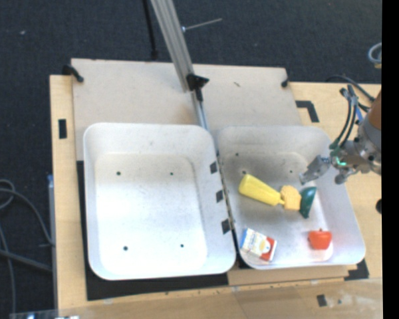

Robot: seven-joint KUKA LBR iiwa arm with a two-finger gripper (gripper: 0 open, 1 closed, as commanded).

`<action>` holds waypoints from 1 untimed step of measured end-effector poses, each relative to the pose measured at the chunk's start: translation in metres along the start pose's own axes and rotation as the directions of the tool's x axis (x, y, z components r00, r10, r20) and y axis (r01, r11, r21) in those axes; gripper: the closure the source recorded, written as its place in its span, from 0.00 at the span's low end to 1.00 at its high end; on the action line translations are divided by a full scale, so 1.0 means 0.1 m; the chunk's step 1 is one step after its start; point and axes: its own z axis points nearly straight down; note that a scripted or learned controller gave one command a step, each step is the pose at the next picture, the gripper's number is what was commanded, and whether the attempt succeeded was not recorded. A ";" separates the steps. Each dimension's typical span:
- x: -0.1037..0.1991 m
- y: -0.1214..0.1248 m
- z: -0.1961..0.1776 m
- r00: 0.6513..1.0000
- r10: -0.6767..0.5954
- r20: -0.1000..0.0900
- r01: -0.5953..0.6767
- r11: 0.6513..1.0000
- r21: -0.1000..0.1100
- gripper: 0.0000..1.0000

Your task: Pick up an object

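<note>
— Dark carpet surrounds a pale wooden bench (63, 178) that carries two shallow white bins side by side. What sits where?

— Seen from the overhead camera, the left bin (153, 201) holds nothing I can make out. The right bin (339, 244) holds everything: a yellow object (258, 189) near its centre, a small tan piece (291, 198) touching it at 4 o'clock, and a dark green item (307, 201) just beside that.

— Anything else?

— A white and red carton (258, 246) lies at 7 o'clock in that bin, and a small red-orange object (320, 238) at 5 o'clock.

— And the arm?

— The gripper (324, 166) hangs at 2 o'clock over the right bin, above the green item and apart from it. Its fingers look slightly spread, with nothing between them.

— Any obstruction?

— A slanted metal rail (175, 42) runs from 12 o'clock down to the seam between the bins, and loose cables (13, 211) lie at 9 o'clock on the carpet.
</note>
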 end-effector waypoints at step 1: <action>0.00 0.01 -0.03 1.000 0.000 0.001 0.000 1.000 -0.005 0.00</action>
